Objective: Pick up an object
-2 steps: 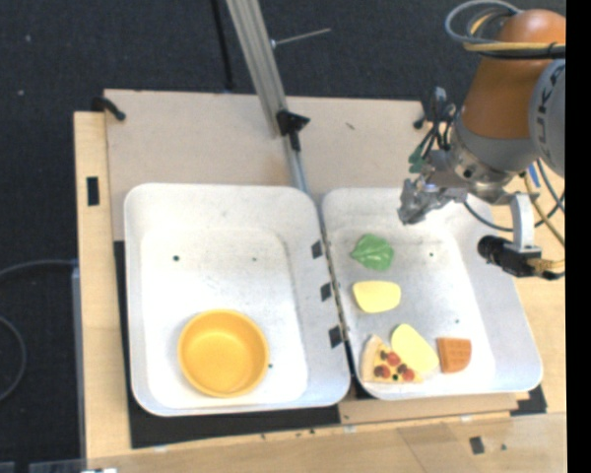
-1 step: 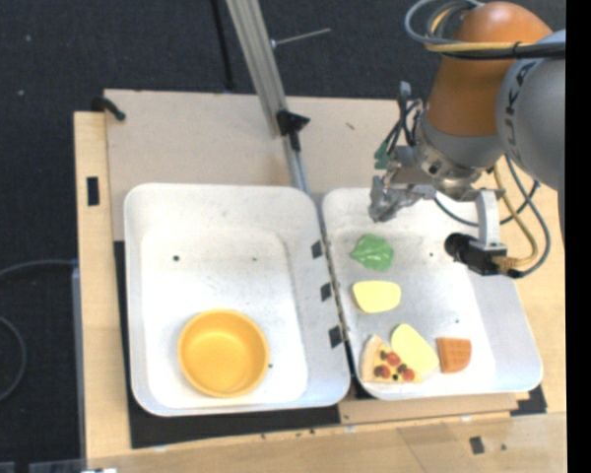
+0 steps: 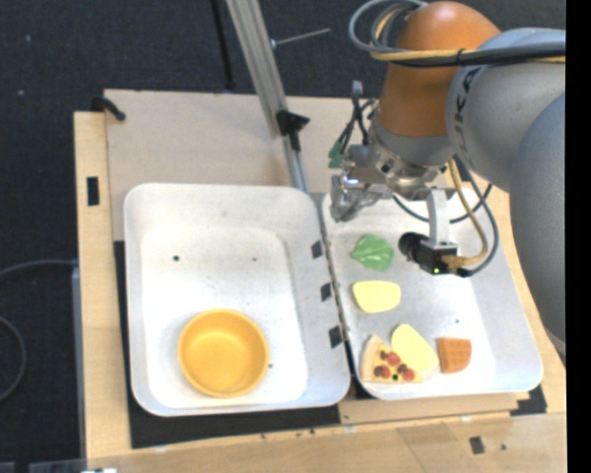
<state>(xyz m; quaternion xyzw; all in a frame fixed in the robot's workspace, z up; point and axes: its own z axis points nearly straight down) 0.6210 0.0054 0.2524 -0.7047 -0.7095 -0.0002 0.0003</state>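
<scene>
My gripper (image 3: 347,203) hangs over the far left corner of the right bin (image 3: 492,313), close to the wall between the two bins. A green leafy piece (image 3: 372,252) lies just in front of it and slightly to the right, apart from it. Closer to the front lie a pale yellow flat piece (image 3: 376,296), a yellow wedge (image 3: 414,348), a pizza slice with red dots (image 3: 387,365) and an orange block (image 3: 454,354). Nothing is visibly held by the gripper.
A yellow bowl (image 3: 224,352) sits in the front part of the left bin (image 3: 177,225). A slanted metal pole (image 3: 261,62) rises behind the bins. The grey arm with its orange band (image 3: 428,57) covers the far right.
</scene>
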